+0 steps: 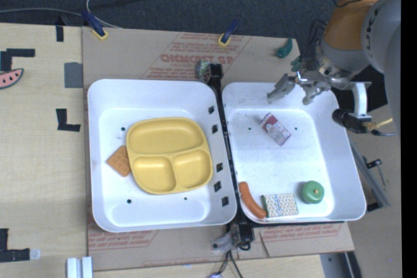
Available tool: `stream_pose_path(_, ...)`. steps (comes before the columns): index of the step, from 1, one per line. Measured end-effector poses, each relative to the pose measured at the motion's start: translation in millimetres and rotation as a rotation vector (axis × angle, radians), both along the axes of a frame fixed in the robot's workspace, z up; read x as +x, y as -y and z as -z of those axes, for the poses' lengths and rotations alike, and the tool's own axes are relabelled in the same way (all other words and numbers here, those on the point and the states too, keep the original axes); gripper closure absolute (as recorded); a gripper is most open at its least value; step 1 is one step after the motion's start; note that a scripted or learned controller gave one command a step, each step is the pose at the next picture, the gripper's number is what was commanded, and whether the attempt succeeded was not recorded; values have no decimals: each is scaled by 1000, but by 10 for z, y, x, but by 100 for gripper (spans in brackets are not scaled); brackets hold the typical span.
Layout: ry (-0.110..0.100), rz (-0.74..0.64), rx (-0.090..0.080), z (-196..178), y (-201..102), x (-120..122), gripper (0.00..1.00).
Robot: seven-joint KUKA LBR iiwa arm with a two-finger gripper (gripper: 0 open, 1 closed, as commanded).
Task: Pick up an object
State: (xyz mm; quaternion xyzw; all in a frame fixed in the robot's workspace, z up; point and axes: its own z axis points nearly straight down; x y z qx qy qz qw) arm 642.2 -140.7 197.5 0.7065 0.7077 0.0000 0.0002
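Camera view had the end effector (294, 92) spread open with nothing in it, hovering over the right bin (339, 159), red packet (276, 129) just below it.

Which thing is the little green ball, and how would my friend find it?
Look at the right white bin, then go to its near right corner. The green ball sits there, just right of a small patterned packet and an orange sausage-shaped toy. It is the only round, green thing in that bin.
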Motion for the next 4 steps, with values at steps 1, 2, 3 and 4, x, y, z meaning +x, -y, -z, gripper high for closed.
stream_pose_path(1,-1,-1,1,-67,-257,58,0)
stream_pose_path(2,-3,2,0,266,-39,-513,0)
stream_pose_path(3,-2,1,0,606,491,101,0)
stream_pose_path(4,-2,-1,1,833,-184,258,0)
